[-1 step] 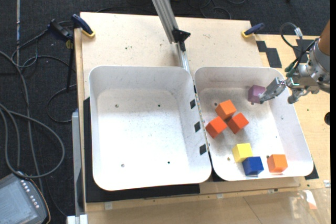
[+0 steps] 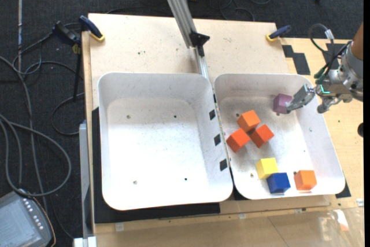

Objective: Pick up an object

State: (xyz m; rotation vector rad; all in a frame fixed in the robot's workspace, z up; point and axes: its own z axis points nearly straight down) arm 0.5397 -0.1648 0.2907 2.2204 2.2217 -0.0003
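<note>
My gripper (image 2: 313, 101) hangs over the back right part of the right bin (image 2: 329, 147), and its fingers stand apart with nothing between them. Its left finger (image 2: 299, 99) reaches to the right side of a small purple block (image 2: 281, 103), which lies outside the fingers; whether they touch I cannot tell. In the bin's middle, three orange blocks (image 2: 249, 120) (image 2: 237, 139) (image 2: 262, 135) sit close together. Near the front edge lie a yellow block (image 2: 266, 167), a blue block (image 2: 278, 182) and another orange block (image 2: 304, 180).
The left bin (image 2: 115, 124) lies beside the right one, sharing a middle wall. A slanted metal pole (image 2: 176, 0) rises from the back of that wall. Yellow-and-blue clamps (image 2: 92, 29) (image 2: 278, 33) hold the bench's back corners.
</note>
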